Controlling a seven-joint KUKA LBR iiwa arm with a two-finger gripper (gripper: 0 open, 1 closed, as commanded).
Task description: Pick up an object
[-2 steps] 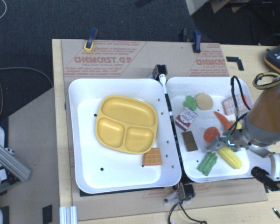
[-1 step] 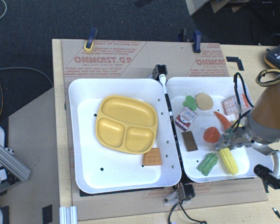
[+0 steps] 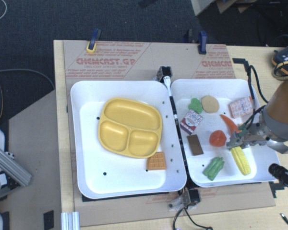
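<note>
The two-finger gripper (image 3: 237, 142) sits low over the right-hand white bin (image 3: 201, 87), near its right side, between a round red toy tomato (image 3: 218, 138) and a yellow toy corn cob (image 3: 241, 160). Whether anything is caught by it cannot be made out; the metal parts blur together at this angle. The corn cob lies just below the gripper, tilted, with its upper end close to or touching the tool. The tomato lies just to the left.

Other contents of the same bin: an orange toy carrot (image 3: 229, 122) above the tomato, a pink-and-white printed packet (image 3: 241, 107) toward the upper right, a round tan biscuit-like disc (image 3: 210, 104), a small green toy vegetable (image 3: 196, 105) beside it, a red-and-white carton (image 3: 190, 121), a dark brown flat bar (image 3: 195, 144), and a knobbly green toy vegetable (image 3: 213, 168) near the front rim.

The left-hand white bin (image 3: 86, 171) holds a yellow three-compartment plastic plate (image 3: 130, 127) and a small orange waffle-patterned square (image 3: 157, 162) just beside the plate's lower right corner.

Both bins rest side by side on a brown cardboard sheet with red lettering (image 3: 110, 56), fixed at its far edge by a yellow-tipped clamp (image 3: 91, 43) and a blue clamp (image 3: 202, 41). Dark carpet (image 3: 62, 13) surrounds the bench.
</note>
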